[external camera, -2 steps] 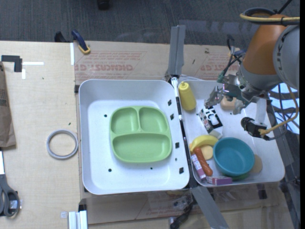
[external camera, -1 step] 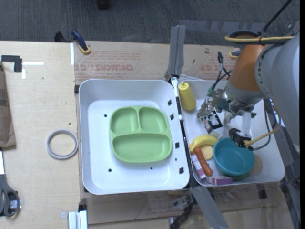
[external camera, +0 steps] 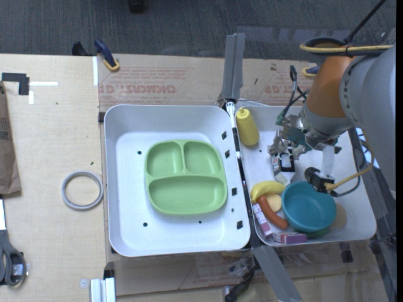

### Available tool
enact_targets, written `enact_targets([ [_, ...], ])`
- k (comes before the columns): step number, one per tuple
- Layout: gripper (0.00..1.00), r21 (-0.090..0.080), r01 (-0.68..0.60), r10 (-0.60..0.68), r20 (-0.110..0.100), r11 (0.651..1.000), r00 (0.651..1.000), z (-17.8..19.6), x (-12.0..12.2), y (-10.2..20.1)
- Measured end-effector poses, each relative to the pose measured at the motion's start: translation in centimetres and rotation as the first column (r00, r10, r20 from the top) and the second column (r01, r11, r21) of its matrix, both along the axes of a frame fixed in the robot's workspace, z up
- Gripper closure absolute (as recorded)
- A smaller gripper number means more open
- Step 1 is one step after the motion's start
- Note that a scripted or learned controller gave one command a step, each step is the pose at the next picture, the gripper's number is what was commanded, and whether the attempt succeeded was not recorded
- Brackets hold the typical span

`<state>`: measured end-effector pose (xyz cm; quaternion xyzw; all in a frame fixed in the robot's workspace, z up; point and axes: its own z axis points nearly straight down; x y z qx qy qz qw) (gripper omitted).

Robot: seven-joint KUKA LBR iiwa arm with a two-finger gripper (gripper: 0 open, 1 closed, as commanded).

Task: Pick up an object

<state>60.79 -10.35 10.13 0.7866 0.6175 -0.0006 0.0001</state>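
The right bin (external camera: 359, 228) holds a yellow bottle (external camera: 247, 128) lying near its back left corner. At the bin's front lie a banana (external camera: 267, 189), an orange-red sausage (external camera: 272, 213), a blue bowl (external camera: 308, 207) and a pink box (external camera: 281, 235). My gripper (external camera: 285, 155) hangs low over the middle of this bin, just behind the bowl and to the right of the bottle. A small black and white thing (external camera: 286, 163) sits at its tip; what it is I cannot make out. The grey arm with its orange band (external camera: 330, 87) reaches in from the right.
The left bin (external camera: 119, 168) holds a green divided plate (external camera: 186, 177). On the bench to the left lie a grey tape ring (external camera: 82, 189) and scissors (external camera: 11, 266). A blue clamp (external camera: 107, 55) sits at the back. A metal divider (external camera: 233, 68) stands between the bins.
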Motion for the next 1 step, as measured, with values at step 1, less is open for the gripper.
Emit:
enact_targets([
  [1, 1.00, 0.000, -0.216, 0.216, -0.001, 0.976, 0.976, 17.68, -0.44, 2.40],
])
